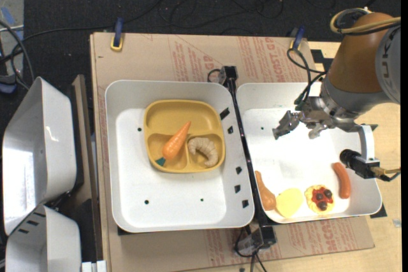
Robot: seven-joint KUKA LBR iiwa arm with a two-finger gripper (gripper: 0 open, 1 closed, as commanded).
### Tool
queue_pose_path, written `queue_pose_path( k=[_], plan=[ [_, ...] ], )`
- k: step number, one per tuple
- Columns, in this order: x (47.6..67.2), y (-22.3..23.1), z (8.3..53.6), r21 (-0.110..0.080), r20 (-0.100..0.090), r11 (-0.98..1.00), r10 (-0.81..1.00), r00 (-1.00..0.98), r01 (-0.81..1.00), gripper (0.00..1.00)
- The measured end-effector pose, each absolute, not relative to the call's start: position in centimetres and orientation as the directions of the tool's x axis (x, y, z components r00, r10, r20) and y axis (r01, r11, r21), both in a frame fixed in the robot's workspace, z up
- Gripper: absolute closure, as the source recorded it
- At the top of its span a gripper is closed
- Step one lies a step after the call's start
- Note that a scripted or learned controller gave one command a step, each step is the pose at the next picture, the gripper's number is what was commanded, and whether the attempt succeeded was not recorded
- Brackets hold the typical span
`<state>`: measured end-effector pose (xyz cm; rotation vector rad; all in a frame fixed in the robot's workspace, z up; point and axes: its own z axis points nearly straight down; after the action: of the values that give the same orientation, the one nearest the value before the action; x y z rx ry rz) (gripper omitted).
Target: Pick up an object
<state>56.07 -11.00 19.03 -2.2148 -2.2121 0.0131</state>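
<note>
My gripper hangs over the upper middle of the right bin, its two fingers spread open and nothing between them. Along that bin's front edge lie an orange drumstick-shaped piece, a pale yellow round piece, and a yellow disc with red and dark toppings. A red-orange sausage lies at the bin's right side. All of these sit below and apart from the gripper.
The left bin holds a yellow divided plate with a carrot and a pale shrimp-like piece. A black divider runs between the bins. White containers stand at the far left.
</note>
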Motion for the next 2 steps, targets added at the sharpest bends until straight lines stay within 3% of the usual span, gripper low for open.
queue_pose_path(
  k=[1,2],
  plan=[
    [56.4,-11.0,19.7,-0.001,0.0,0.001,1.0,-0.001,1.0,0.0],
    [56.5,-10.4,15.3,-0.004,0.001,0.0,1.0,0.0,1.0,0.0]
  ],
)
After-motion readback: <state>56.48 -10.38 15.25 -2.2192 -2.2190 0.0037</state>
